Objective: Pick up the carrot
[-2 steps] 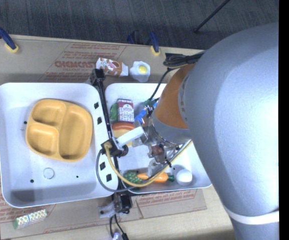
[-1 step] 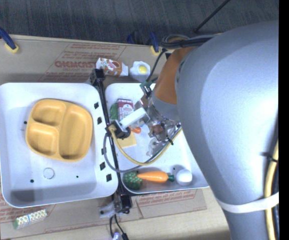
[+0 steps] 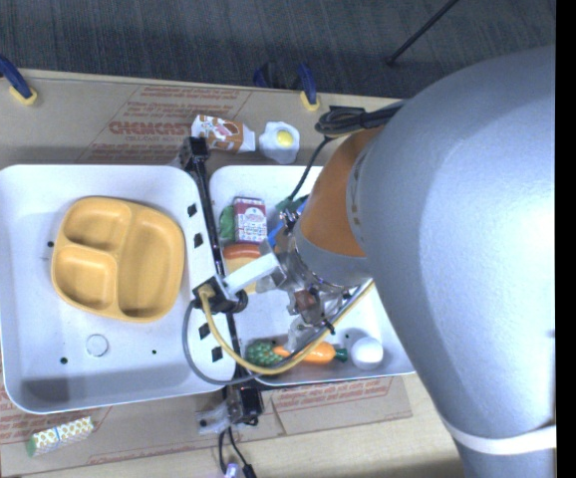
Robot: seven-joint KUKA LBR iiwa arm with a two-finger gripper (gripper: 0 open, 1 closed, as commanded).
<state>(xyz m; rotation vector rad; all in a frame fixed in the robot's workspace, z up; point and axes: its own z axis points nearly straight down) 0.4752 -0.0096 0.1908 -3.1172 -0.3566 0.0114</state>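
Carrot [image 3: 313, 354]: we log 1, lying at the right bin's [image 3: 268, 179] near edge between green leafy item [image 3: 262, 352] and white egg [image 3: 367, 351], gripper [image 3: 308, 312] poised above for pickup, jaw state untellable.

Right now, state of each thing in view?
carrot: lying flat at the near edge of the right bin, not lifted
hand: low over the right bin, just above the carrot
yellow tray: upright in the left bin, compartments bare
egg: resting beside the carrot
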